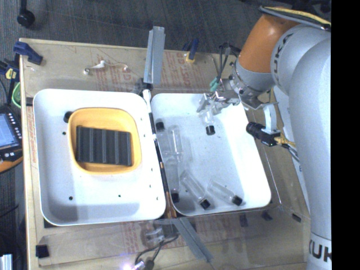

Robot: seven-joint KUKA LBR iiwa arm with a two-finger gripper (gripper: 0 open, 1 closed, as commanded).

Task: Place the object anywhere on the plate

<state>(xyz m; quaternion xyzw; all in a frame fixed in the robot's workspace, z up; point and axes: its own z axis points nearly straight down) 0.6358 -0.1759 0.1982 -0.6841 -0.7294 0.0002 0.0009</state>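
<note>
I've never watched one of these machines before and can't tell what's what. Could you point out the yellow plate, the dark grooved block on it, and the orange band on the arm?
yellow plate point(103, 117): camera view, its upper rim.
dark grooved block point(104, 145): camera view, its middle ridge.
orange band point(261, 44): camera view, its curved side.

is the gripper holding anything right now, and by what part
It looks so: a clear tube with a black cap hangs from the gripper over the right bin, seemingly gripped at its upper end, cap downward. The exact contact is hard to make out.
</note>
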